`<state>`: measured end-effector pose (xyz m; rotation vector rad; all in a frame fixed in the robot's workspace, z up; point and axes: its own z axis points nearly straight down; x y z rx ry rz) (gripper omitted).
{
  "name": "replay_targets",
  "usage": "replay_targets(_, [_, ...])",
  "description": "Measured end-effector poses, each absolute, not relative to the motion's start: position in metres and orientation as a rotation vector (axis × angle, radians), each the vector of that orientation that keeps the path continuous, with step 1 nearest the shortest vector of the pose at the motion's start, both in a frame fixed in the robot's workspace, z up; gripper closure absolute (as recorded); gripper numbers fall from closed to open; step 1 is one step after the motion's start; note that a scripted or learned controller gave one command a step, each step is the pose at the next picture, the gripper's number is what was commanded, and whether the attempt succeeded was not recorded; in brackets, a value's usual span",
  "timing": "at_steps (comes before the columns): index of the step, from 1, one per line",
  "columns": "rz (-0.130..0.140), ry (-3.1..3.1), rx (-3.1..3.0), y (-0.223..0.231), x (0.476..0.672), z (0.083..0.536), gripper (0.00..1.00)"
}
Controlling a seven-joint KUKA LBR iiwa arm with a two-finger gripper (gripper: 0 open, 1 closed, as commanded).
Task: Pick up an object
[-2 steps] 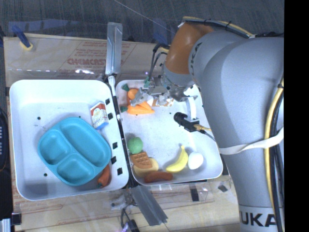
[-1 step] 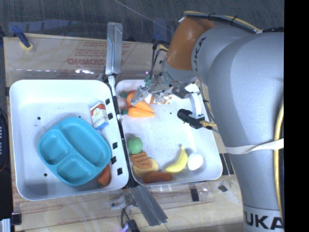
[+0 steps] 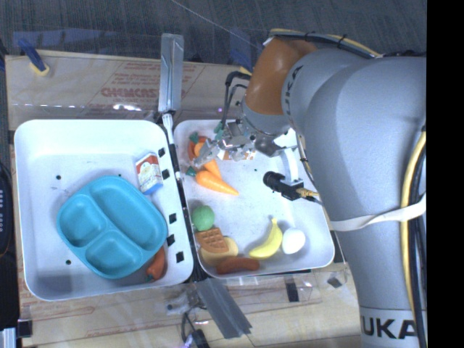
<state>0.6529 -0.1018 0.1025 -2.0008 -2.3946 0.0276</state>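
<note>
Two shallow white bins sit side by side on the table. Nearest in the right bin (image 3: 319,256): one brown sausage (image 3: 237,264), one waffle (image 3: 217,243), one yellow banana (image 3: 268,241), one white egg (image 3: 293,241) and one green ball (image 3: 204,217). Farther back lie two orange carrots (image 3: 215,183), tapered and with green tops, one beside the other against the bin's far left wall. The tool (image 3: 217,146) hangs just above them; whether it is open or closed cannot be told. The left bin (image 3: 43,140) holds one blue divided tray (image 3: 111,225), one small carton (image 3: 148,172) and one reddish item (image 3: 156,264) at the tray's near edge.
</note>
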Motion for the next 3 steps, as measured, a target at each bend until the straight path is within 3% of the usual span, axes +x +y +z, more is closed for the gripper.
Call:
replay_targets(1, [0.029,-2.185,-2.219,-0.096,0.651,0.091,0.0])
replay_targets(2, [0.038,-2.19,-2.217,-0.099,0.65,0.102,1.0])
replay_targets(3, [-0.014,-2.249,-2.198,0.012,0.659,0.197,1.0])
